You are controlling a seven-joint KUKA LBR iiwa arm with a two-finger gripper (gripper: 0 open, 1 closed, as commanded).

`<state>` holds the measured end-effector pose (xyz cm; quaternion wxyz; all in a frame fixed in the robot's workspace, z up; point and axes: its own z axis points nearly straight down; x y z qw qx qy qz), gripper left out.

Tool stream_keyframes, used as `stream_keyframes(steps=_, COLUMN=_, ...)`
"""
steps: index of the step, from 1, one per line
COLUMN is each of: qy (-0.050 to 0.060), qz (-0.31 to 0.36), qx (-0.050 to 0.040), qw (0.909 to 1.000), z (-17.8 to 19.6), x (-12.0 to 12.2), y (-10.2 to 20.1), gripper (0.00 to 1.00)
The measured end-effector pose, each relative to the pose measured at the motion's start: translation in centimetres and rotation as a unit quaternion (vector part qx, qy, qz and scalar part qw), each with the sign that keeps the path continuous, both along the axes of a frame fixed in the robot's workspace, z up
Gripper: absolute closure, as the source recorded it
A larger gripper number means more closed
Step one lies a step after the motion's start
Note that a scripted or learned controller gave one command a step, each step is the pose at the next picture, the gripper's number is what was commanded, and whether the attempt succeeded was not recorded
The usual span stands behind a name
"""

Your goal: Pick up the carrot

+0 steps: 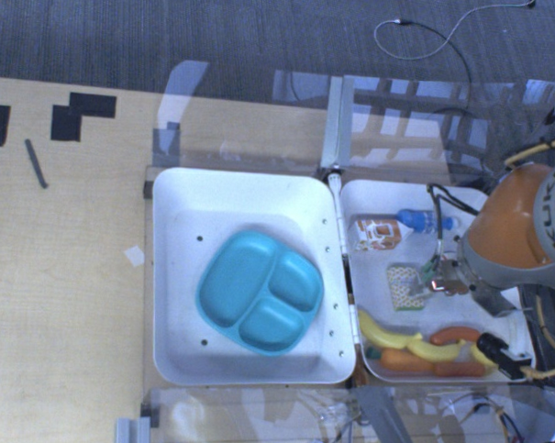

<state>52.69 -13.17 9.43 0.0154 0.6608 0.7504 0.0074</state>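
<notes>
The carrot (418, 363) lies lengthwise along the bin's near wall, below my fingers (437, 280), whose spread I cannot tell

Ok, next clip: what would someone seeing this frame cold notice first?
Probably the bright blue divided plate, lying alone in the left bin. Next, the orange-banded arm reaching in from the right over the right bin, which holds the clutter: a carrot along the near wall with a banana beside it, and a small carton and blue bottle at the far end.
</notes>
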Motion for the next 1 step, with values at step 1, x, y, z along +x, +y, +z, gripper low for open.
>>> stream_keyframes(steps=1, qy=0.003, qz=0.094, qx=-0.0032, qw=0.9956, z=-0.14, x=-3.05, y=-4.55, gripper=1.0)
